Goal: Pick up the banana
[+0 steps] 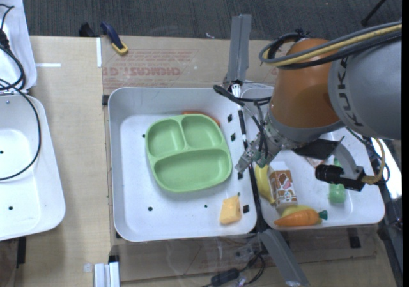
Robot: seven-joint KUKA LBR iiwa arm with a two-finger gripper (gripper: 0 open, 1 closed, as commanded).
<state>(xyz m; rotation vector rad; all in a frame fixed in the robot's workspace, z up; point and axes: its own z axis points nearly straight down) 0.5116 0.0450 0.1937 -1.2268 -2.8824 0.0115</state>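
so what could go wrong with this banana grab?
1. The banana lies tight against the bin wall and a small carton; the tool may close on either of those instead.
2. The carrot sits just below, so a sweep could knock it.
3. The arm covers much of that bin, so checking the grasp is hard.

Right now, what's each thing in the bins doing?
Plate: flat in the left bin, right side up.
Cheese: in the left bin, near its front right corner.
Banana: lying in the right bin, partly under the claw.
Claw: low over the banana, nothing seen held.
Carton: lying beside the banana.
Carrot: lying at the right bin's front edge.
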